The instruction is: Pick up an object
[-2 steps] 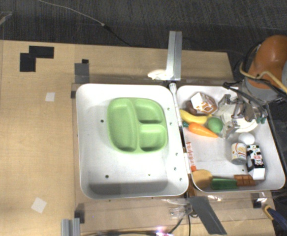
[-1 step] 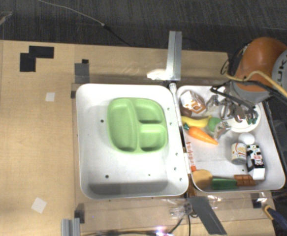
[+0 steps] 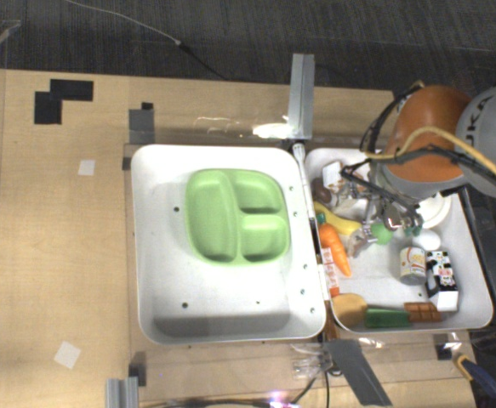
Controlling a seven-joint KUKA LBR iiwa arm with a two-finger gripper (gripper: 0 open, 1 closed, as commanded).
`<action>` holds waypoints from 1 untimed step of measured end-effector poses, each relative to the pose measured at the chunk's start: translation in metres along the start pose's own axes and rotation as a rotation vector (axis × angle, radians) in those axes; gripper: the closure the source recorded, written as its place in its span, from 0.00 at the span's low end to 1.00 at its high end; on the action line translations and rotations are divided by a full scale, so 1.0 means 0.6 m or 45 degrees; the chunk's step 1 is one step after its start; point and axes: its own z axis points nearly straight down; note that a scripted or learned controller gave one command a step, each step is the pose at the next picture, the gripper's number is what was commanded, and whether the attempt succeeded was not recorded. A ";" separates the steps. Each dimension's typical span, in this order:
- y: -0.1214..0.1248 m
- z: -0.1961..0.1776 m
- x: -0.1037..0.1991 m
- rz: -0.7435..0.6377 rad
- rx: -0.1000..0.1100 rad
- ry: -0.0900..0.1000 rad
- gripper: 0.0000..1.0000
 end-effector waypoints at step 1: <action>0.003 -0.001 0.047 0.201 0.001 -0.007 0.00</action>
